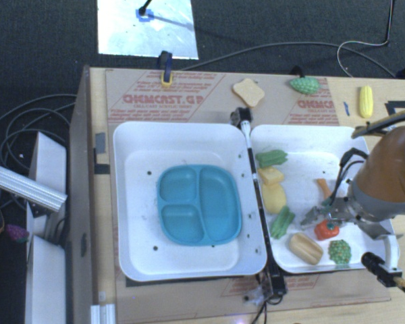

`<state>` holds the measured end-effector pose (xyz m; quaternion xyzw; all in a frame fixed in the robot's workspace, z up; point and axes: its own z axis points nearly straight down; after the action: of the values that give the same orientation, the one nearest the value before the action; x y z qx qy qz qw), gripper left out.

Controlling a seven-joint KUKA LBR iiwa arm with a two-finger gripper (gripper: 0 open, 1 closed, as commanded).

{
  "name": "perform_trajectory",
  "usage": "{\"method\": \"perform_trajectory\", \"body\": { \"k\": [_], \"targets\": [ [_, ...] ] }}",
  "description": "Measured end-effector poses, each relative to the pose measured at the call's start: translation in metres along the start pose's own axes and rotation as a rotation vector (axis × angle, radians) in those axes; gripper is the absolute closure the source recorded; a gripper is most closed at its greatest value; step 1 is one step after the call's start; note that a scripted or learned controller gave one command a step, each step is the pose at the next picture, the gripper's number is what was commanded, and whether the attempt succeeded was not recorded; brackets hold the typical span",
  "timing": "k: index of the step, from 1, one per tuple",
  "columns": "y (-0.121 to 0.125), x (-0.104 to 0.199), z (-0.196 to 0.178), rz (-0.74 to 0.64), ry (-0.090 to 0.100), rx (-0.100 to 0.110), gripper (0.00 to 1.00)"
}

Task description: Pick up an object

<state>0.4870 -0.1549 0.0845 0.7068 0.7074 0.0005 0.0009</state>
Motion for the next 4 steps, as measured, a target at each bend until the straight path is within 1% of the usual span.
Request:
{"method": "perform_trajectory", "body": {
  "k": [1, 2, 3, 4],
  "targets": [
    [0.001, 0.0, -0.011, -0.001, -0.001, -0.004, 1.0],
    [0.043, 0.087, -0.101, -0.005, 0.002, -0.003, 1.0],
    [0.042, 0.085, -0.1, -0.002, 0.0, 0.0, 0.0],
    [0.089, 0.031, -0.163, -0.001, -0.002, -0.003, 0.0]
  ]
}}
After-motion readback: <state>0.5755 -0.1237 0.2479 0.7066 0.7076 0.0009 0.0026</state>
